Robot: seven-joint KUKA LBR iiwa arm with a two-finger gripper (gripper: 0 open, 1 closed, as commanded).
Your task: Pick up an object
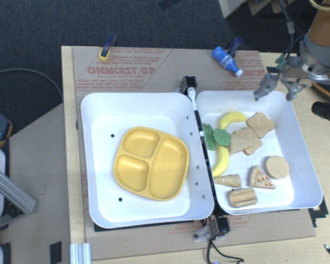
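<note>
From above, the arm is cut off at the right edge. Its gripper (277, 88) hangs over the right bin's (302, 147) far rim, fingers spread wide and holding nothing. That bin holds one banana (224, 142), two bread slices (252, 132), one round cracker (276, 167), and a green piece (216, 137) too small to identify. The left bin (96, 147) holds one yellow tray (151, 162).

The arm (323, 32) is cut off by the right edge above its orange band.
</note>
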